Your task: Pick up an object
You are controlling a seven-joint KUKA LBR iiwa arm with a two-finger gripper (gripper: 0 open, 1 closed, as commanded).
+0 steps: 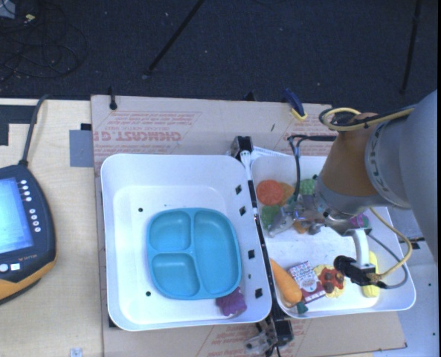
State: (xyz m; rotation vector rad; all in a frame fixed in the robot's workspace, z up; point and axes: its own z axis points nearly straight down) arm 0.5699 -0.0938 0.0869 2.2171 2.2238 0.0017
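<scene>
Pincer [303, 220] lowered into the right bin [398, 297] among toys for a pick — grip state cannot be told.

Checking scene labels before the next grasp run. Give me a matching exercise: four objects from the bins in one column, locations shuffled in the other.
Objects:
1. blue divided plate
2. purple item
3. orange carrot-shaped item
4. round orange-red item

Locations:
A. right bin, front, near the divider
B. left bin, middle
C. right bin, back, close to the arm's wrist
D. left bin, front right corner, beside the plate

Pairs: 1-B, 2-D, 3-A, 4-C
</scene>
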